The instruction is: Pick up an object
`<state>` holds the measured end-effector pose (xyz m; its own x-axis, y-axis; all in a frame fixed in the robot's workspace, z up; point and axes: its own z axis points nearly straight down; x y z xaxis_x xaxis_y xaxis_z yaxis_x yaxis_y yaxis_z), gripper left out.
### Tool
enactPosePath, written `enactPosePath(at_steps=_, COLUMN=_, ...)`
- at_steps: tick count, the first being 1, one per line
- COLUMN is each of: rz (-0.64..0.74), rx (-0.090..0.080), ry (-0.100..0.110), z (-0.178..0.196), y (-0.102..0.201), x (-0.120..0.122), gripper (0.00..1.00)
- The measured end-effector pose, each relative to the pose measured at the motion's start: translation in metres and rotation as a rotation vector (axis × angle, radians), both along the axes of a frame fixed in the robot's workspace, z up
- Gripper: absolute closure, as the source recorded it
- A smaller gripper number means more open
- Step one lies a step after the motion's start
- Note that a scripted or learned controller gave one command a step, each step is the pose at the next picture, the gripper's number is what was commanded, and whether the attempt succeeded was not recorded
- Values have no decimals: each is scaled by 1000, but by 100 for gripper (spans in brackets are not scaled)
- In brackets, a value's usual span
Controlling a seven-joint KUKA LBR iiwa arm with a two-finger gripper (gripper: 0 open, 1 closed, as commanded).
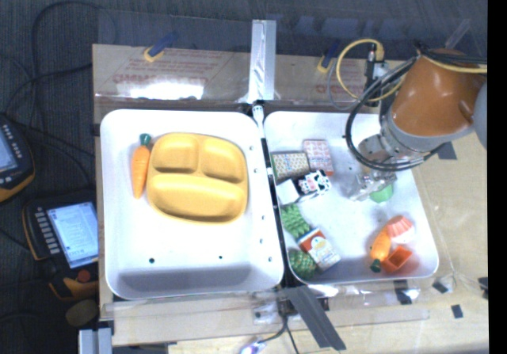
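Green plastic, a small piece point(383, 193), lies just beside my claw point(369, 186) on the right bin's point(424, 222) floor. Whether my claw has closed on it I cannot tell. Nearer the camera lies an orange toy point(388, 243); a cow-patterned block point(314, 183) sits left.

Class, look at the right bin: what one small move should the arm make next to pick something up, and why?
Probably lower straight down and close. The claw hangs over the right bin with a small green object right beside it, apart from the other toys, so it looks like the nearest target. Whether it touches yet is unclear.
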<state>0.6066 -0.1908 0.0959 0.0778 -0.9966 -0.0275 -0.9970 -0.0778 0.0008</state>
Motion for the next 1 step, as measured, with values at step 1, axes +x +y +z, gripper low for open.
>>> enactPosePath(at_steps=1, rz=373, rx=10, ry=-19, z=-1, y=0, x=32, gripper=100)
